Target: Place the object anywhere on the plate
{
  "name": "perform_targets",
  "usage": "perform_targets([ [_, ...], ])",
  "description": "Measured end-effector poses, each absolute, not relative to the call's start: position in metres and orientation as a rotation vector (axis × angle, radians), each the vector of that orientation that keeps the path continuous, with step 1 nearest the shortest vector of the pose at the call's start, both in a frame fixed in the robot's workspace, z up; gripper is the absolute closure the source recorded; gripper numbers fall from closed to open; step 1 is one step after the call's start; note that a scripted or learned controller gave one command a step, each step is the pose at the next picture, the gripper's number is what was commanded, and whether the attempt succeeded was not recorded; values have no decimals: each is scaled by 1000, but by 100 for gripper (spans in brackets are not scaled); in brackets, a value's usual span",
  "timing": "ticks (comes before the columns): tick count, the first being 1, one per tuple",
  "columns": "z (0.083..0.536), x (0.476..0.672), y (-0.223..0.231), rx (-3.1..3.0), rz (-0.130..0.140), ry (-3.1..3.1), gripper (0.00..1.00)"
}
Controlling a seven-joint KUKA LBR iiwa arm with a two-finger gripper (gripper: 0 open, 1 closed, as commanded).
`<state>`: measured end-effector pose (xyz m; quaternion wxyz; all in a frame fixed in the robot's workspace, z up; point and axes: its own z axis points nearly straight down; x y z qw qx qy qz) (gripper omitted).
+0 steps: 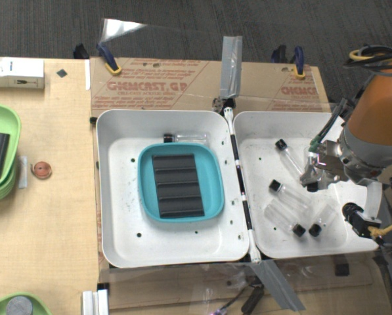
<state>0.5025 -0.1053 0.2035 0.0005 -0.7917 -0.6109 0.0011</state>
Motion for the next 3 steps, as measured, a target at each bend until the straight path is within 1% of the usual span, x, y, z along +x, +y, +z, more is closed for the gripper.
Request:
perform_targets([
  [1,190,483,-42,-2331,7,-2101,100],
  [2,190,500,8,-2272,6,-2167,100],
  [3,190,501,7,-2274,6,-2166,0],
])
